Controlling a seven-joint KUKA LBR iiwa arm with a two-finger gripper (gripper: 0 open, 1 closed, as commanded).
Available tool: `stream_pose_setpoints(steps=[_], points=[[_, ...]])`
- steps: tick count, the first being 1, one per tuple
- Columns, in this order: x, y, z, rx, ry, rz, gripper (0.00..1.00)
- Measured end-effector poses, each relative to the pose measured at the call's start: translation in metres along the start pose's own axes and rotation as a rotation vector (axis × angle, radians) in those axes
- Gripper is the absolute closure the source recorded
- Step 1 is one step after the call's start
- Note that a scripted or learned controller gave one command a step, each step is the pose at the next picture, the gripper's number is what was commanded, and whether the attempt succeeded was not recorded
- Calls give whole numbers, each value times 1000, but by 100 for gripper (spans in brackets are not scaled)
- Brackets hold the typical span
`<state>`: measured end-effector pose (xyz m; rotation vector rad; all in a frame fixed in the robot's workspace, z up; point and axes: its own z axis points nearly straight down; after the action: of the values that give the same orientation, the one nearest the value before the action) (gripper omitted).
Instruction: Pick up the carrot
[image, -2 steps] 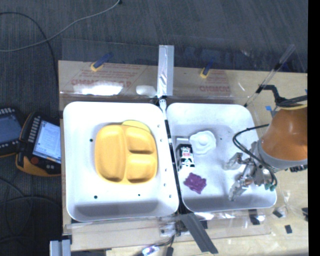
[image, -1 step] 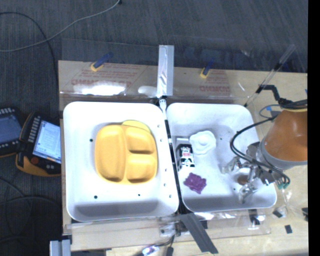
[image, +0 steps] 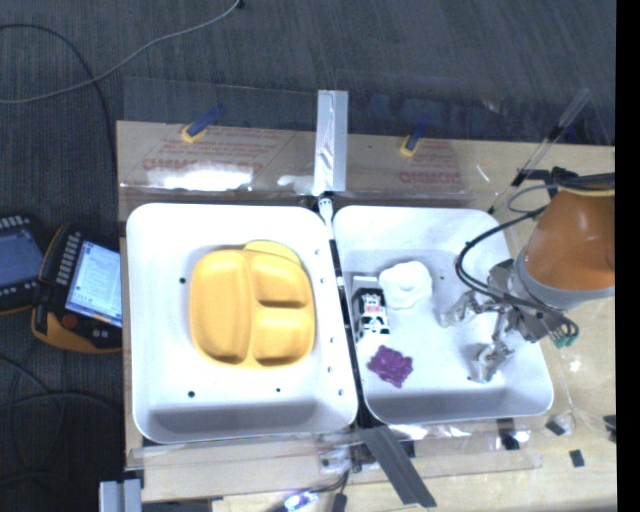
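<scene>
left bin (image: 160, 400): yellow tray (image: 252, 305); right bin (image: 520, 395): purple grapes (image: 390, 365), white cup (image: 405, 283)

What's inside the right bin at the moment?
Inside the right bin: a white cup-like item, a cow figure, purple grapes and the end effector. The arm covers part of the floor.

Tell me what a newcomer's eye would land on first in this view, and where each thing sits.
The big yellow divided tray in the left bin draws the eye first. Next comes the arm's orange band at the right, with the end effector low over the right bin. In that bin's left half lie a white lump, a purple piece and a small black-and-white item.
</scene>
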<state>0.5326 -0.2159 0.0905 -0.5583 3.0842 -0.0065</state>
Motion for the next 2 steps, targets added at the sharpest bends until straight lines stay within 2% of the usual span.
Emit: stream_pose_setpoints(steps=[1,2], points=[[35,5,-2,7,-10,-111,0],[34,5,-12,6,-10,-109,100]])
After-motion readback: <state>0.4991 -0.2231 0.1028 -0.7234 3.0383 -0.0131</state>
